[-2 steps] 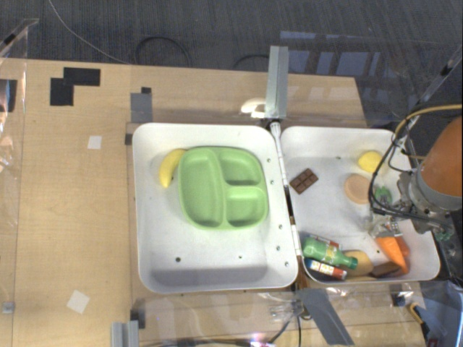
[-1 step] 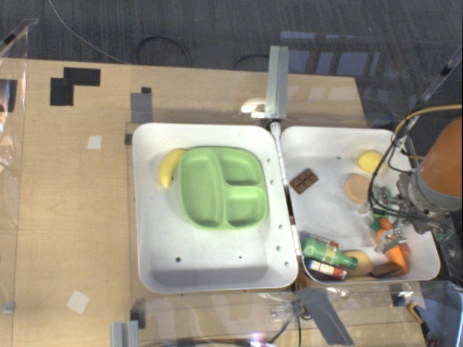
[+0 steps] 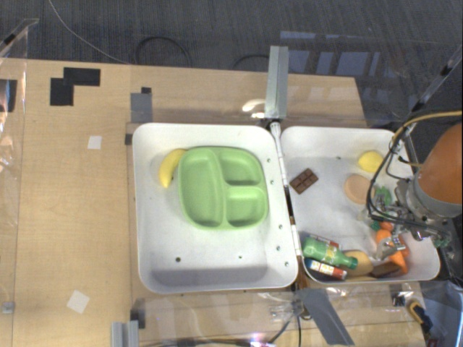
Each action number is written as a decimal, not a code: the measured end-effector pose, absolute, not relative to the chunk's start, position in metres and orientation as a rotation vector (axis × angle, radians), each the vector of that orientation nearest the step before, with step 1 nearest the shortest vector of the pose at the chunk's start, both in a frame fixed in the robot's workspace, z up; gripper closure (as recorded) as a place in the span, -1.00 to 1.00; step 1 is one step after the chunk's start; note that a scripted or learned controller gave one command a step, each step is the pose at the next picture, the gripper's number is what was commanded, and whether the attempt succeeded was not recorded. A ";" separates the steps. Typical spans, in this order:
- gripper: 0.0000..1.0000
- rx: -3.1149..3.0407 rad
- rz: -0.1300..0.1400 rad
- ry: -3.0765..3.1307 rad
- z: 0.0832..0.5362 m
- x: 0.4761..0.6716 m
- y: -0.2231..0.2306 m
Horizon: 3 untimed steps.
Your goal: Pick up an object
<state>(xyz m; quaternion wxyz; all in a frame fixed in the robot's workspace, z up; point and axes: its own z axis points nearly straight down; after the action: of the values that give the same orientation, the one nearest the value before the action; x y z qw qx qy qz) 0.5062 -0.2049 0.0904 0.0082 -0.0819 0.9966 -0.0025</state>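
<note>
My gripper (image 3: pixel 388 231) hangs low over the right side of the right bin (image 3: pixel 329 212), below the orange band of the arm (image 3: pixel 443 170). Cables partly cover it. Orange carrot-like pieces (image 3: pixel 394 250) lie right under and beside it, and a dark brown item (image 3: pixel 388 270) rests just in front. Close by on the left are a tan bun-shaped piece (image 3: pixel 359 262), a green bottle (image 3: pixel 325 251) and a red can (image 3: pixel 327 270). A tan round disc (image 3: pixel 356 189) and a yellow lemon (image 3: pixel 370 162) sit further back. A chocolate bar (image 3: pixel 303 181) lies near the divider.
The left bin (image 3: pixel 210 266) holds a green divided plate (image 3: pixel 221 186) with a yellow banana (image 3: pixel 170 166) against its left edge. A metal post (image 3: pixel 275 85) stands behind the seam between the bins. Wooden bench surface (image 3: pixel 65 215) stretches to the left.
</note>
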 end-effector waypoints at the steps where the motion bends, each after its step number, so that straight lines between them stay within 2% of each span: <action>1: 1.00 -0.269 -0.018 3.095 0.105 0.513 -0.204; 2: -1.00 -0.270 -0.017 3.096 0.105 0.512 -0.204; 3: -1.00 -0.278 -0.009 3.110 0.091 0.499 -0.205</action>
<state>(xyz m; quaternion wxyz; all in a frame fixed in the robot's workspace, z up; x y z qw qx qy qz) 0.4989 -0.2048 0.0906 0.0096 -0.0889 0.9960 -0.0027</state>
